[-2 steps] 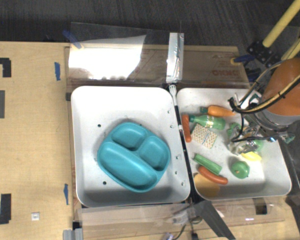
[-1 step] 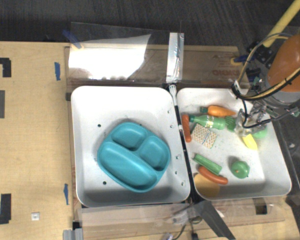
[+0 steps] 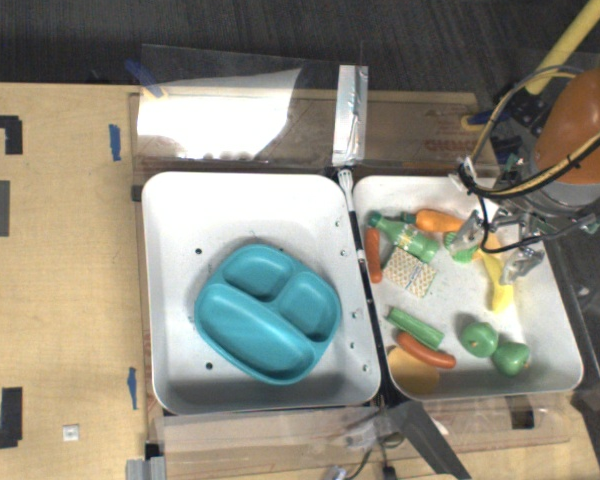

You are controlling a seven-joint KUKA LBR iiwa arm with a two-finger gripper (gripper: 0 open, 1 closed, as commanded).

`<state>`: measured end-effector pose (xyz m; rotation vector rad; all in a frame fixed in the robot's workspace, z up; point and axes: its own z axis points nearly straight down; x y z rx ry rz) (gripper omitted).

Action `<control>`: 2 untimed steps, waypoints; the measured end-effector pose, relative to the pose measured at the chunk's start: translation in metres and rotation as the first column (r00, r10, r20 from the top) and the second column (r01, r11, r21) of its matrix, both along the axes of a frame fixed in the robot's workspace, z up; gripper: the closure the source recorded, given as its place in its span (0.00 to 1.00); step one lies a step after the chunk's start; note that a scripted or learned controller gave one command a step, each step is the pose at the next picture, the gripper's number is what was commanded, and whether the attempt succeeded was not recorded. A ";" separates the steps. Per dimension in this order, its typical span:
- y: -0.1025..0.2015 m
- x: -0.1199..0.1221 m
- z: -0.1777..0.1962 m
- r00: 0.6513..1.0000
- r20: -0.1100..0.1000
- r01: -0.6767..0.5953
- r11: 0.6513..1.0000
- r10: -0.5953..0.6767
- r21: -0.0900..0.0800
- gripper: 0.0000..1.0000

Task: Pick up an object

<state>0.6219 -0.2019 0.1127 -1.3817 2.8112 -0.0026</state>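
Note:
My gripper [image 3: 496,247] hangs low over the right bin [image 3: 565,353], near its back right corner. Its two silver fingers [image 3: 469,234] stand apart, so it is open. The upper end of a yellow banana-like piece [image 3: 500,286] lies between them, and the rest of it sticks out toward the front. I cannot tell whether the fingers touch it. A pale green piece [image 3: 462,254] sits just beside the left finger. An orange carrot [image 3: 438,221] and a green bottle [image 3: 406,236] lie to the gripper's left.
The right bin also holds a checkered packet [image 3: 410,271], a red-orange pepper [image 3: 372,253], a green cucumber [image 3: 415,326], an orange-red sausage [image 3: 426,350] and two green fruits [image 3: 478,339]. A blue divided plate [image 3: 270,310] lies in the left bin [image 3: 180,208]. Cables [image 3: 500,138] hang by the arm.

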 end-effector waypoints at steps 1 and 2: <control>-0.006 -0.023 -0.014 0.999 0.022 0.049 0.999 -0.049 0.012 0.00; -0.007 -0.015 -0.015 0.999 0.010 0.043 0.999 -0.043 0.014 0.00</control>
